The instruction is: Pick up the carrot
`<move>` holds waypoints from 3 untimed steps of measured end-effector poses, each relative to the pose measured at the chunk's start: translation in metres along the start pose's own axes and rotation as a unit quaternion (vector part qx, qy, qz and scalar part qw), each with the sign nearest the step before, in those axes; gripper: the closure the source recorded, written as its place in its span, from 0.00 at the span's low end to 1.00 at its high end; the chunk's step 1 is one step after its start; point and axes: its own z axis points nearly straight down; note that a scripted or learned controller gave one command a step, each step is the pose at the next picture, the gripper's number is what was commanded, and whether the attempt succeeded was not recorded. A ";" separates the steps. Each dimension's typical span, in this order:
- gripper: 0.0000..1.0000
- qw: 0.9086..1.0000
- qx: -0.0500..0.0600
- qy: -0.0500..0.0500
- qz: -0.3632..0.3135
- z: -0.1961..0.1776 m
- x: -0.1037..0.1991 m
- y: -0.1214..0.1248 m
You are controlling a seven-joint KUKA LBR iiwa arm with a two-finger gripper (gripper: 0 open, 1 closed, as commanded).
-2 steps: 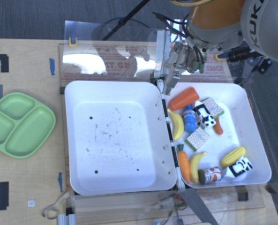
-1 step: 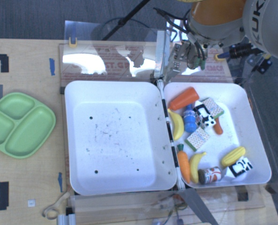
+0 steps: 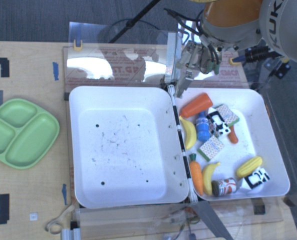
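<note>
I am hovering my pincer [image 3: 181, 81], state unclear, above the right bin's [image 3: 268, 115] back-left corner, aiming for the carrot [image 3: 196, 104].

The arm [image 3: 248, 6] comes in from the upper right of the camera view, its broad grey housing and orange band filling that corner. White lettering shows on the grey shell at the far right. Yellow and black cables loop over the top of the orange band. Below the band the wrist narrows into a cluster of metal fittings and wires, angled down and to the left. The gripper [image 3: 181, 81] hangs at the end of this, its slim metal fingers [image 3: 184, 74] pointing downward and slightly leftward, close together, with nothing visible between them. The gripper tip sits at the upper end of the seam between the two bins.
</note>
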 end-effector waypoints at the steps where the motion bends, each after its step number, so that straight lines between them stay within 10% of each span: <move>1: 0.00 1.000 0.003 0.006 -0.013 0.116 0.019 0.003; 2: 0.00 1.000 0.003 0.005 0.010 0.154 0.015 0.053; 3: 0.00 0.996 0.002 0.004 -0.085 0.217 0.053 0.048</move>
